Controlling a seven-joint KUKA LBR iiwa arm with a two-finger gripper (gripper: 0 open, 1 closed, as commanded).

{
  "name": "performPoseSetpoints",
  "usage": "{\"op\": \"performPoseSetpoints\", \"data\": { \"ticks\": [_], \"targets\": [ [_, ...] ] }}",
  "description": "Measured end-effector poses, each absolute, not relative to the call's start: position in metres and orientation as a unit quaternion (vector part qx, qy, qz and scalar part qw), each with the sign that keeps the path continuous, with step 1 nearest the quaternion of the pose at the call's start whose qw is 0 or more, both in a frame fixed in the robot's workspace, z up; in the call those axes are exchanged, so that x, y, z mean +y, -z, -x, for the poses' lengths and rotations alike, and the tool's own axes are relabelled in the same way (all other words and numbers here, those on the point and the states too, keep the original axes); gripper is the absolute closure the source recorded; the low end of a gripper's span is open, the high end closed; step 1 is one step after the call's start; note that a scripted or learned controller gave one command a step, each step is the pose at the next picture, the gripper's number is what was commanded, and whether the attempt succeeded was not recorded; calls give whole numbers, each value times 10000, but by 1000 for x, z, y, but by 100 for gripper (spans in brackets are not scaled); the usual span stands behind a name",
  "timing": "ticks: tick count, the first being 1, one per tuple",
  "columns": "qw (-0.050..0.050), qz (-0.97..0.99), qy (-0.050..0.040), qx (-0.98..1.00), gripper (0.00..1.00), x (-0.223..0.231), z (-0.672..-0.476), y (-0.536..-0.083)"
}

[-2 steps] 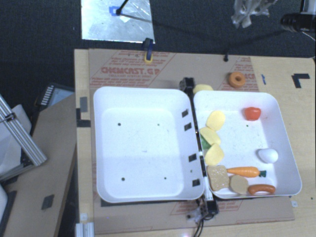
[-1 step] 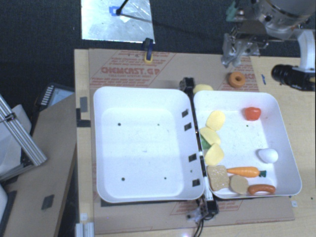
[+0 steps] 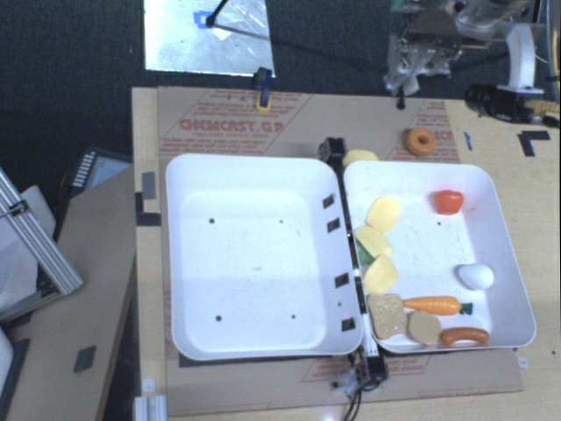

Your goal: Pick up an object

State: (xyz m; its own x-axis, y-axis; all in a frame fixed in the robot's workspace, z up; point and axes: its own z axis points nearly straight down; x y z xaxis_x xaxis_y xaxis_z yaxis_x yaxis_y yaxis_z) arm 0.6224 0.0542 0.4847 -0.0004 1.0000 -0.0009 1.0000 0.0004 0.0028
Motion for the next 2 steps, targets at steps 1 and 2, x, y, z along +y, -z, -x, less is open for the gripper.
{"op": "performPoseSetpoints", "data": {
  "ticks": [1, 2],
  "targets": [
    [9, -7086, 8, 7056, 100, -14, -661, -436],
    [46, -7044, -60, 7098, 100, 28, -625, -543]
  ]
}}
